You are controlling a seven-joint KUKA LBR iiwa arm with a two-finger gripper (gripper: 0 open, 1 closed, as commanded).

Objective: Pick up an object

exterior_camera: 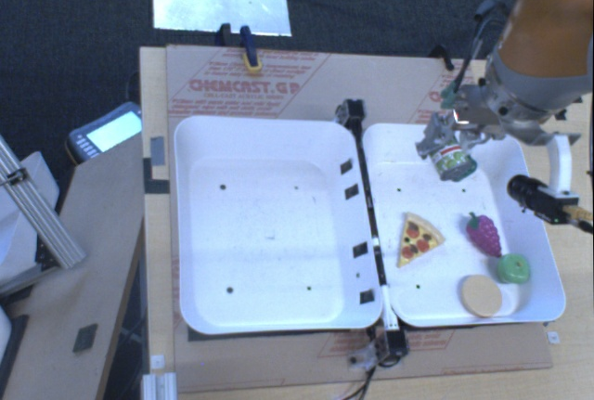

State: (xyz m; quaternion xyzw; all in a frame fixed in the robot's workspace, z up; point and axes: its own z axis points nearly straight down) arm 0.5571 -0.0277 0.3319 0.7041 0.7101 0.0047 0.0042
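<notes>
Bright, even light (soft shadows), slightly grainy.

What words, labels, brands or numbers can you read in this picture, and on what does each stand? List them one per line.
"CHEMCAST GP", red print on the brown sheet under the bins, left part.
The same red print at the sheet's right, by the arm: partly hidden, unreadable.
Red print on the sheet's front edge: too small to read.
Label on the can at the gripper: blurred.
Screen of the device at left: blurred.

Yellow pizza slice point(419, 238) dotted red, purple grapes point(484, 234), green apple point(512, 269), tan cookie point(482, 296), all on white in the right bin point(548, 296).
</notes>
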